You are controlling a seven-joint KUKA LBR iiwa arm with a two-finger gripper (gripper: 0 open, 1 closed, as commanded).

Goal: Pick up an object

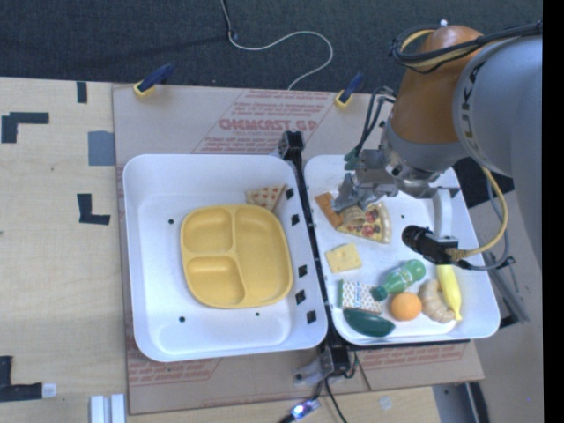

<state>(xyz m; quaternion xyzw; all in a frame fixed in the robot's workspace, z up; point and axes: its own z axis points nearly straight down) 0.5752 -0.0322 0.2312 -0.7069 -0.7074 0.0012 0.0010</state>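
gripper (355,199) sits low in the right bin (476,324), centre-right of frame, over the pizza slice (370,224) and an orange toast-like piece (328,211). we cannot tell its state. we judge the step is best done by centring on one item, clear of the bin's divider wall, and lifting straight up. cheese square (344,258) lies just below. the cardboard (256,126) reads roughly "chemcast gp" in red; the arm (493,77) shows part of "kuka".

Robot lab: clamped cardboard (264,126), bins (150,236)
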